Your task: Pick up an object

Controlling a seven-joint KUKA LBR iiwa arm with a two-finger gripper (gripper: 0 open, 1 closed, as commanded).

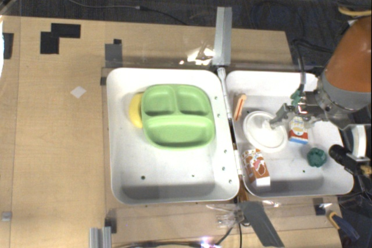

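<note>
Camera view puts the pincer (pixel 297 112) low in the right bin (pixel 290 79), over a small white carton (pixel 298 130) beside the white bowl (pixel 264 130) — seemingly lined up to grasp it. Whether anything is gripped, I cannot tell. Reaching in from the right, the arm (pixel 349 67) bends steeply down — well apart from the green tray (pixel 176 115).

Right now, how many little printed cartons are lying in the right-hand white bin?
2. One small printed carton lies near the bin's front left corner; the other carton, red, white and blue, lies mid-bin below the gripper. Others may be hidden beneath the arm.
</note>
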